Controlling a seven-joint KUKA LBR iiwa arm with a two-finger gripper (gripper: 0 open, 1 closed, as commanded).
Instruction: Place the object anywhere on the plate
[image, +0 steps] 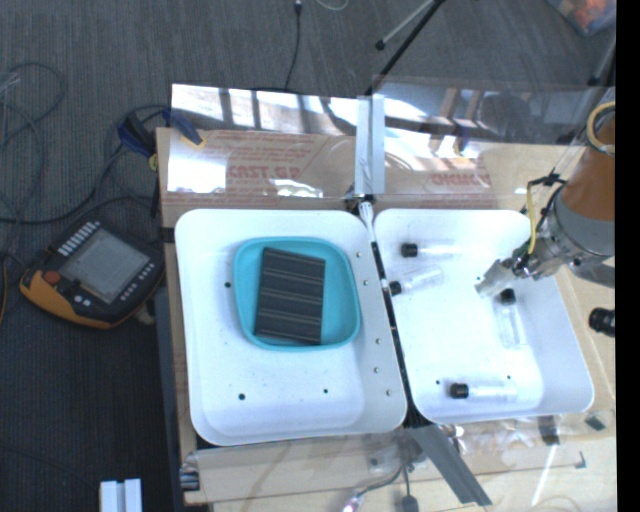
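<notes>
**Vials waiting, plate occupied**

We see the gripper (500, 276) low over the right bin (560, 385) beside a clear vial (508, 320), finger state unclear; we cannot tell. The teal plate (343, 318) in the left bin (205, 380) already bears a dark ridged block (290, 295)

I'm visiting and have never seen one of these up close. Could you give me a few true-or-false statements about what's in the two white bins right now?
1. A teal plate sits in the left bin. True.
2. A dark ribbed block lies on the plate. True.
3. The clear tubes with black caps are in the left bin. False: they lie in the right bin, such as the one near its front edge.
4. The arm's gripper is over the plate. False: it is over the right bin, near a tube.
5. An orange handheld controller lies on the floor left of the bench. True.
</notes>
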